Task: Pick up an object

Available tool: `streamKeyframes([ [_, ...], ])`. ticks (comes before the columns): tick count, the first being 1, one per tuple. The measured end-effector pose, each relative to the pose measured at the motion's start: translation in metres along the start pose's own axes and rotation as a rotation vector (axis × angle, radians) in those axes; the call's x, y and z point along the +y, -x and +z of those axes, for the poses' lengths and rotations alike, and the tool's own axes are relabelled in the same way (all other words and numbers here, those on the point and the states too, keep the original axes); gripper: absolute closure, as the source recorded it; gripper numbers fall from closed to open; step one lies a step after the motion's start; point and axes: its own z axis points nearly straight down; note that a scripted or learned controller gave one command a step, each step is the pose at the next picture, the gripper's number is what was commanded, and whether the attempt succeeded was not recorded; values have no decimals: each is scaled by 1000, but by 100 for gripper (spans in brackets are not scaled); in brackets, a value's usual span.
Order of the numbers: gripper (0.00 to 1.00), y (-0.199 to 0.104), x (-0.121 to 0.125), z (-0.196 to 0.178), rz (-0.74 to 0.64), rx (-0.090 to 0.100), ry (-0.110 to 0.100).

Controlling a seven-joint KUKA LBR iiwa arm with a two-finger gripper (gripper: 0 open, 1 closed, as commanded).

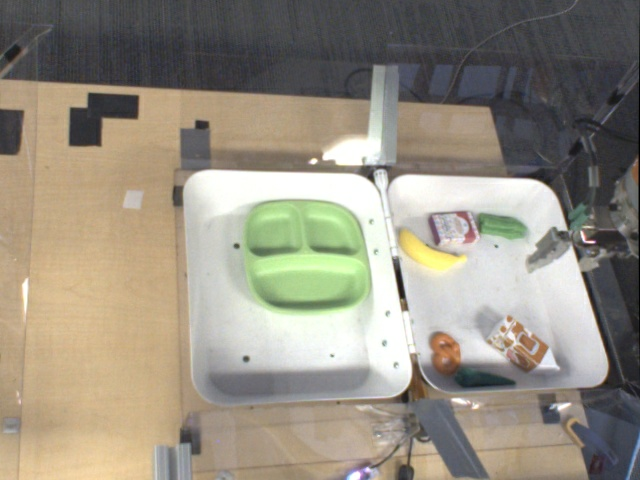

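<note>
A wooden bench (90, 298) (dark carpet beyond) holds two white bins (210, 368); the banana (431, 253) lies left-right, and the gripper (548, 250) at the right bin's right rim hangs empty, its finger state indiscernible.

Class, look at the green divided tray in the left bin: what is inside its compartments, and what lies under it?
The green divided tray shows three compartments, all bare green plastic. It rests on the floor of the left bin. Whatever lies beneath the tray is covered and cannot be seen.
</note>
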Motion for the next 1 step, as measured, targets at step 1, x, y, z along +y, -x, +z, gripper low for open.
streamKeyframes([
  [1,0,-29,-28,38,31,0,-1],
])
